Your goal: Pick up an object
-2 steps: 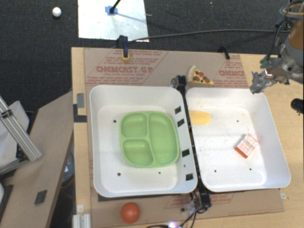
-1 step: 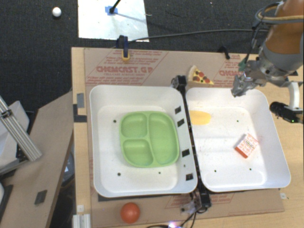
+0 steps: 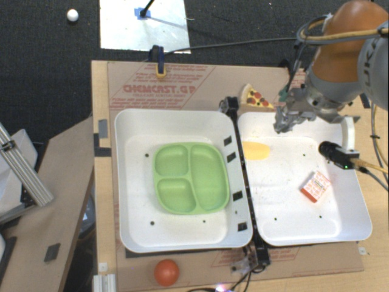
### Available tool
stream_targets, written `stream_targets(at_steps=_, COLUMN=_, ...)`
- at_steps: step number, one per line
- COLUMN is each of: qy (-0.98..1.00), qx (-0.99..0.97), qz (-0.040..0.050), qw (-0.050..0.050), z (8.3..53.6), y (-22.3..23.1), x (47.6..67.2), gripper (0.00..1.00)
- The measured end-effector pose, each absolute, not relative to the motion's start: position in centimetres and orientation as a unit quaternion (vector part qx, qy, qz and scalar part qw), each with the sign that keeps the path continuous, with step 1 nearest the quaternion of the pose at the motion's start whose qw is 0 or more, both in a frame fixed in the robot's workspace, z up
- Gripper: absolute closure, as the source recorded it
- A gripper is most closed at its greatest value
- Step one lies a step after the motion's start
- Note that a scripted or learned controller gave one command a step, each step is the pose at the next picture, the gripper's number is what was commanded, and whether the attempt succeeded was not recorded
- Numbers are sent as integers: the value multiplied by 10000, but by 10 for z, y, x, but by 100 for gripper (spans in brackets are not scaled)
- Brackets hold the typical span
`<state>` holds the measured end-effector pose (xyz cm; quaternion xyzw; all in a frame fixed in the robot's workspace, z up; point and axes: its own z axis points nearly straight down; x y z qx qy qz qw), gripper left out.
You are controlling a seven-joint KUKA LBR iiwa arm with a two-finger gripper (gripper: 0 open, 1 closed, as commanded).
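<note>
Left bin (image 3: 130,163) holds a green divided tray (image 3: 191,177); we'd leave it, too wide. In the right bin (image 3: 358,224), a yellow flat piece (image 3: 256,151) lies far-left, a small red-white packet (image 3: 316,187) mid-right. Gripper (image 3: 283,124) hovers above the far edge, near the yellow piece & well apart from the packet; can't tell its jaw state. We'd center over the yellow piece, then drop straight down.

Arm (image 3: 355,47) cut off at right edge. Print on small red-white packet (image 3: 315,187) too small to read. Pizza-slice toy (image 3: 256,97) partly hidden behind bin rim (image 3: 267,114).
</note>
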<state>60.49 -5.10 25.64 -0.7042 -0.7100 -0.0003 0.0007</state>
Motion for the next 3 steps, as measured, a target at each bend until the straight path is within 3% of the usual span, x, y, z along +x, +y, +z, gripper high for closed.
stream_targets(at_steps=1, qy=-7107, qx=-7035, qz=-6, qw=6, z=252, y=8, x=597, gripper=100)
stream_targets(at_steps=3, qy=-7103, qx=-7039, qz=-3, qw=11, z=233, y=110, x=562, gripper=100)
